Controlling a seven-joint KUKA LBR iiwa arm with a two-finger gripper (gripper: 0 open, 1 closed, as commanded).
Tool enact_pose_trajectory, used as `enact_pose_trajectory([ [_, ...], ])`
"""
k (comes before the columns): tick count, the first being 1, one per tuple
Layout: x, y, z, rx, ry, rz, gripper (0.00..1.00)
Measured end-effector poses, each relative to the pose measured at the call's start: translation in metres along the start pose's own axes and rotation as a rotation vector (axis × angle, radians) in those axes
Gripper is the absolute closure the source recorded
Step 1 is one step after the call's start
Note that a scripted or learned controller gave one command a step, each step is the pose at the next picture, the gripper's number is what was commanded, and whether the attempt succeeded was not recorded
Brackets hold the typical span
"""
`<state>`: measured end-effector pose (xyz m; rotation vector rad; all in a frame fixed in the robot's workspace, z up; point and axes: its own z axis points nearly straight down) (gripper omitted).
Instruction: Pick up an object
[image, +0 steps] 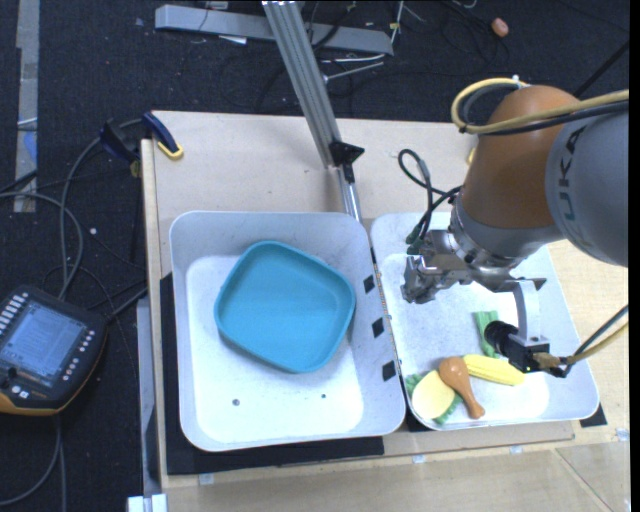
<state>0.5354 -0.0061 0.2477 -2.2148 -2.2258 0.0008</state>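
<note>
The toys lie heaped in the near corner of my right bin (560, 300), and I take that bin as my mark for everything else. Nearest its front rim sits a yellow-green slice (432, 397), with a wooden spoon (462, 384) leaning across it and a corn cob (494, 371) just behind; a green piece (488, 330) pokes up beyond the cob. They crowd together there, touching, so any one of them could serve as my object, though the pile makes a clean pinch harder, I judge. A dark part with a gold end (525, 353) overlaps the cob's far end; whether it is mine or a toy I cannot say. My claw (420, 283) hangs further back, over the bin's middle near its left wall, apart from the heap and with nothing in it; whether it stands apart or together I cannot tell from this slant. Left of my bin, in the neighbouring bin (200, 400), a blue plate (286, 305) rests tilted. Both bins sit on the tabletop (240, 160), bare behind them.
</note>
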Motion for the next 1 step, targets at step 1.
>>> enact_pose_trajectory([
  [1, 0.0585, -0.0010, -0.0028, -0.001, 0.000, 0.000, 1.00],
])
